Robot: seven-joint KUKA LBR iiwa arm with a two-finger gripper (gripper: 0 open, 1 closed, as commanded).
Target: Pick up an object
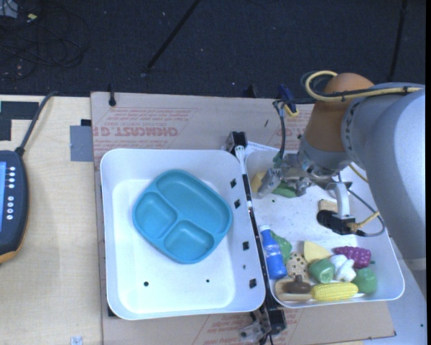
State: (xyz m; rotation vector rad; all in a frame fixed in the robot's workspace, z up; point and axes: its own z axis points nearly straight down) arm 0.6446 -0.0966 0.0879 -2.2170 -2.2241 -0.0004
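Plastic toy food lies heaped in the right bin's [395,282] near corner: corn cob [335,291], grapes [353,254], blue bottle [273,253]. You'd find them light, stiff, slippery; grip the corn across its middle. Your pincer [284,182] hovers at the far left; whether it's apart, I cannot tell.

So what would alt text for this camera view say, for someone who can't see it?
A grey robot arm lowers its gripper into the right white bin, which holds toy food. The left bin holds a blue divided plate.
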